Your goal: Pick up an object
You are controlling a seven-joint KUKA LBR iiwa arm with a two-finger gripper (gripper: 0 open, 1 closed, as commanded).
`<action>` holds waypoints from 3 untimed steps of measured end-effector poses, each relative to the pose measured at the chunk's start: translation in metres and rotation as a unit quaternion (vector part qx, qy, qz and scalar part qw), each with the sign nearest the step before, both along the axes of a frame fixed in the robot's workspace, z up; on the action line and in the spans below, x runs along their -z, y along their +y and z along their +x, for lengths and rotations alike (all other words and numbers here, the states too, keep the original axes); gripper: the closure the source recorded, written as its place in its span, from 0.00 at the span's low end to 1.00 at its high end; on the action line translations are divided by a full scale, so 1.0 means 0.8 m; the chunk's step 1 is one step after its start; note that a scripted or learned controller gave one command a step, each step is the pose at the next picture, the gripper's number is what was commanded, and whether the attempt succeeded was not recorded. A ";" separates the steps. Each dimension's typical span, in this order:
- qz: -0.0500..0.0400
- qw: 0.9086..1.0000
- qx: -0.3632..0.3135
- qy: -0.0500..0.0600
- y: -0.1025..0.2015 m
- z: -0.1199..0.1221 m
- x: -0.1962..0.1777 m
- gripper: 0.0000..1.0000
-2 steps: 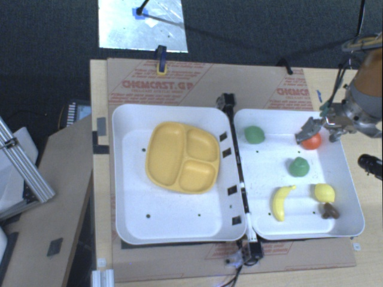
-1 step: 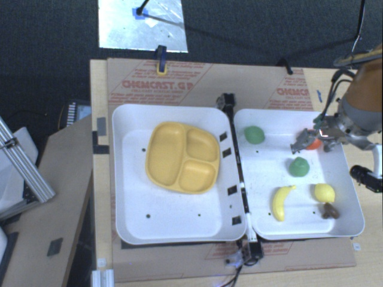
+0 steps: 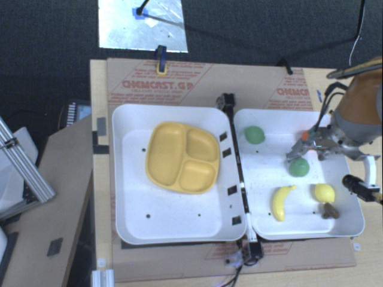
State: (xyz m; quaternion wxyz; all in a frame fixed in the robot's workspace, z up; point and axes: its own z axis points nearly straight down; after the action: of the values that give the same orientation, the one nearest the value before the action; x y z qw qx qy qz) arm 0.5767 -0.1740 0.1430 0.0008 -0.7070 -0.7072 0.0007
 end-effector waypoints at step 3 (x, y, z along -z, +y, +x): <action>-0.001 1.000 -0.002 -0.004 -0.001 0.013 -0.010 1.00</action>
State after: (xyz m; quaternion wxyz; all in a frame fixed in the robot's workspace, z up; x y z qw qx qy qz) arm 0.5875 -0.1747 0.1511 -0.0030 -0.7056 -0.7086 -0.0017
